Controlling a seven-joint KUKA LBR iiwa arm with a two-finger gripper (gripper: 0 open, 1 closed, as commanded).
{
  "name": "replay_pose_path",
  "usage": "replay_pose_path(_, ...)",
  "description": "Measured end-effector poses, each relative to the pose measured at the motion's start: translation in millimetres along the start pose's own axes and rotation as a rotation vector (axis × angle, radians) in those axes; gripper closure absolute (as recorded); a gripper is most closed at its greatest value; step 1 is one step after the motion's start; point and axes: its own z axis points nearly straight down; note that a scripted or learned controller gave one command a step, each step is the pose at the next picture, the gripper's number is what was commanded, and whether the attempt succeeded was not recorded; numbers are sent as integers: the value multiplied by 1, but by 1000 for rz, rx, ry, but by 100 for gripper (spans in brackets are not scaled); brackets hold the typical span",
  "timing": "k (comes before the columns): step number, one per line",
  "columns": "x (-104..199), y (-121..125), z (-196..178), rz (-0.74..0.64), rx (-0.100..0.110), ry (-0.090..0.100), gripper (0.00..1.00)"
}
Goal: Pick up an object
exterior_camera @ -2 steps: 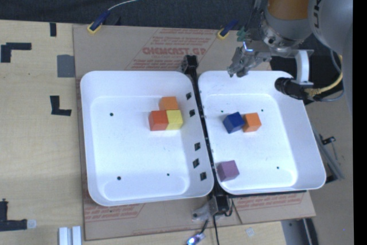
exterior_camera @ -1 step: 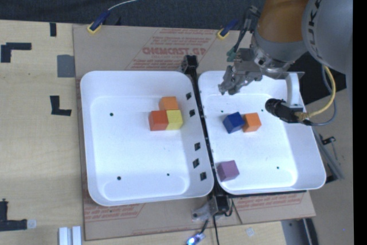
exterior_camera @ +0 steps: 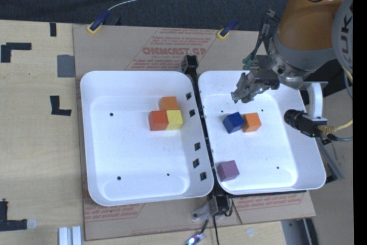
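In the right bin a blue cube and an orange cube sit side by side, touching, near the middle. A purple cube rests close to that bin's front left corner. My gripper hangs over the right bin's back part, just above and behind the blue cube, with nothing seen between its fingers. The left bin holds a red-orange cube, a yellow cube and an orange cube clustered together.
A black clip strip runs along the seam between the two bins. The bins stand on a cardboard sheet. A black camera unit sticks out from the arm over the right bin's right side.
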Motion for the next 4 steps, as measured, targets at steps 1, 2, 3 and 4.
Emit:
replay_pose_path(1,-34,-22,56,4,9,-2,100)
replay_pose_path(2,-35,-64,85,1,9,0,100)
replay_pose_path(3,-40,-23,-72,-2,-16,-4,100)
replay_pose_path(4,56,-60,36,-9,17,2,100)
